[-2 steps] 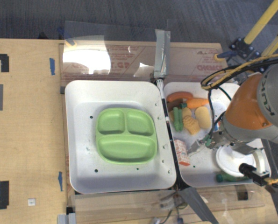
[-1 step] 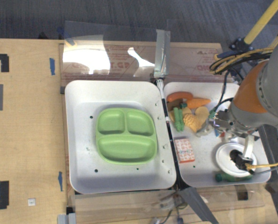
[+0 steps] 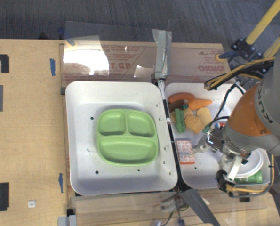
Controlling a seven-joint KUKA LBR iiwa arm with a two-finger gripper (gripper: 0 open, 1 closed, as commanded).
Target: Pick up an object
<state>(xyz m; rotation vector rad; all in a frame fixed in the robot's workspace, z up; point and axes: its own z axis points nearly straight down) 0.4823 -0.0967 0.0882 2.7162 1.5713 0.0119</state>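
Gripper (image 3: 228,172) low over right bin (image 3: 196,173), near white-green item (image 3: 251,172); finger state cannot tell. Green divided plate (image 3: 127,137) centred in left bin (image 3: 78,126)

grey carpet (image 3: 130,4), wooden bench (image 3: 22,126)

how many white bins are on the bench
2. The left bin holds a green divided plate; the right bin holds toy food, with the arm above it.
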